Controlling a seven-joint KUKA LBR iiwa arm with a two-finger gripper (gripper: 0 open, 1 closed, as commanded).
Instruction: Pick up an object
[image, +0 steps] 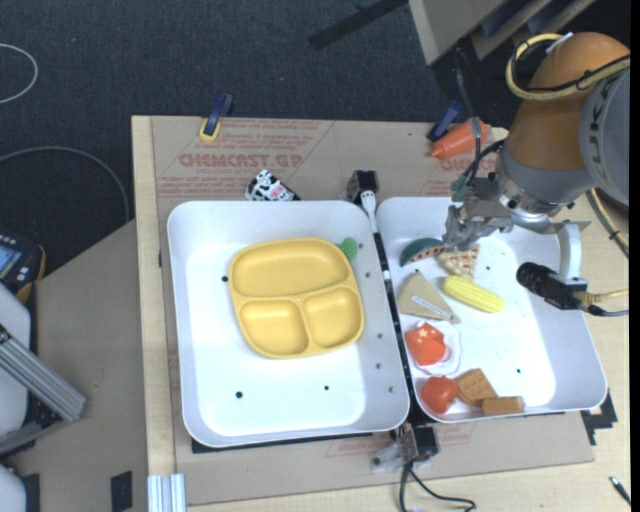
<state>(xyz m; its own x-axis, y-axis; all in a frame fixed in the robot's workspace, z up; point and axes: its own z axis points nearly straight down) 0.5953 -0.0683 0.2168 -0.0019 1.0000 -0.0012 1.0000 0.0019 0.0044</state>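
The right bin (560, 370) holds several toy foods: a yellow corn cob (474, 294), a pale cheese wedge (424, 297), a fried egg with a red centre (430, 344), a red tomato (437, 394), brown biscuit pieces (486, 391) and a dark green piece (417, 251). My gripper (462, 240) is lowered into the far part of this bin, right over a waffle-patterned piece (461, 262) next to the corn. The wrist hides the fingertips.
The left bin (200, 340) contains a yellow divided tray (295, 296) with a small green item (348, 246) at its far corner. Clamps and small parts lie on the board behind the bins. A black cable end (545, 283) hangs over the right bin.
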